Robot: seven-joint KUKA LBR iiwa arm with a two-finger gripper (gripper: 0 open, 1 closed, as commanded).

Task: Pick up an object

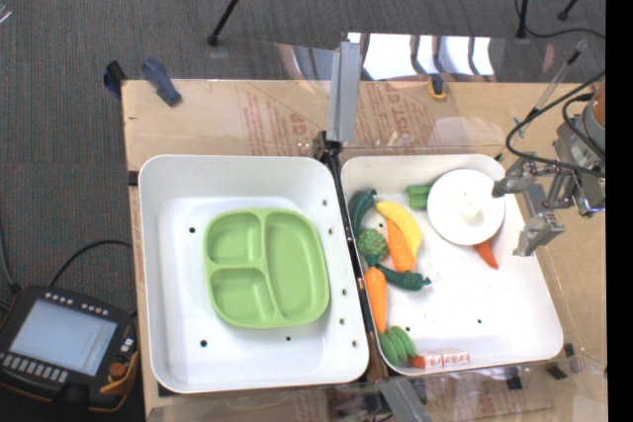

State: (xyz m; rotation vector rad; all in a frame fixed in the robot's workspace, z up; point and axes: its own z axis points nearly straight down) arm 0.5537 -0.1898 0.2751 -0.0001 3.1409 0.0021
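My gripper (525,209) hangs open over the right edge of the right bin (514,311), with nothing between its fingers. Just left of it lies a white round plate (465,206), and an orange-red pepper (488,255) pokes out from under the plate's lower rim. Further left in the same bin is a cluster of toy food: a yellow banana (403,218), an orange carrot (398,249), a broccoli head (372,244), a dark green cucumber (360,207) and a second carrot (377,298). A green bundle (398,344) lies near the front.
The left bin (168,212) holds a light green divided plate (266,267). A grey upright post (344,99) stands behind the seam between the bins. A teach pendant (64,341) lies on the floor at the lower left. Bare bin floor shows at the right bin's front right.
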